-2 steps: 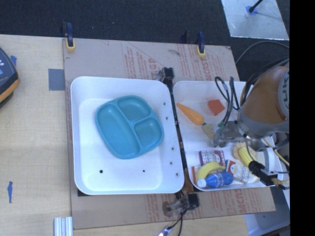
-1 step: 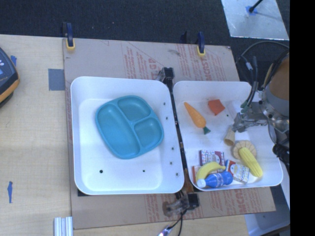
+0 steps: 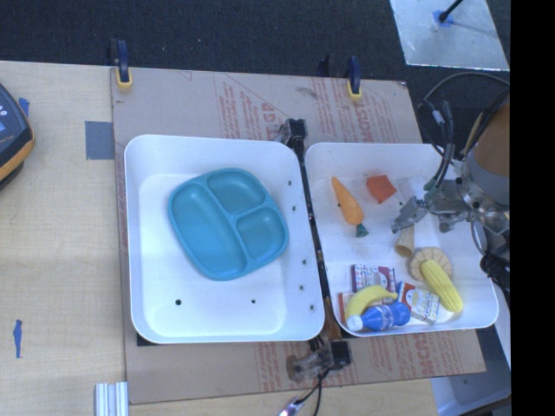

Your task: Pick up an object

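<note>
Wooden table (image 3: 61, 258) carries two white bins. Gripper (image 3: 406, 219) over right bin (image 3: 323, 232), fingers spread, grasping nothing. Orange plastic carrot (image 3: 347, 200) just left of it, red block (image 3: 380, 188) near; yellow toy corn (image 3: 441, 286) below. Blue divided plate (image 3: 227, 223) in left bin (image 3: 139, 232).

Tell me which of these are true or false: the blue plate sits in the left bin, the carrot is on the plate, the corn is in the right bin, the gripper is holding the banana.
The blue plate sits in the left bin: true.
The carrot is on the plate: false, it lies in the right bin.
The corn is in the right bin: true.
The gripper is holding the banana: false, the banana lies on the bin floor, apart from the gripper.
</note>
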Robot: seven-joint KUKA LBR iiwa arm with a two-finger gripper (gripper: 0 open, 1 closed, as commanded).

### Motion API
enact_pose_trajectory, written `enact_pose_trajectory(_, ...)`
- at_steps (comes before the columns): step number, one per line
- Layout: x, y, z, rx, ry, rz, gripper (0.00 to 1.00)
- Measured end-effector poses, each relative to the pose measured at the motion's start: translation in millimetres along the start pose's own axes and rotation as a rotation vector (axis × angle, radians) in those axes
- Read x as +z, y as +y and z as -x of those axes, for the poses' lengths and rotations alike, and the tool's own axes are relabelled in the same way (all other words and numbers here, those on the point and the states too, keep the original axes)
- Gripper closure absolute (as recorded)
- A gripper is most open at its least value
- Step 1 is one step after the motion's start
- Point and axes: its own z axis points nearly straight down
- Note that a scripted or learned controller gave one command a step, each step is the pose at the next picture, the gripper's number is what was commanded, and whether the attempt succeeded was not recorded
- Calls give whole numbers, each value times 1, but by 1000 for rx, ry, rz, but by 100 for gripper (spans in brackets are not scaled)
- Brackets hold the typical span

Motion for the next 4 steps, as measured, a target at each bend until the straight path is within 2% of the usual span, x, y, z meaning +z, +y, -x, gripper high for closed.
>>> enact_pose_trajectory(1, 93, 12, -43, -3, 0, -2, 0)
enact_pose_trajectory(2, 92, 71, -52, 0, 1, 0, 0)
enact_pose_trajectory(3, 82, 71, -51, -3, 1, -1, 100)
enact_pose_trajectory(4, -9, 121, -123, -3, 2, 2, 100)
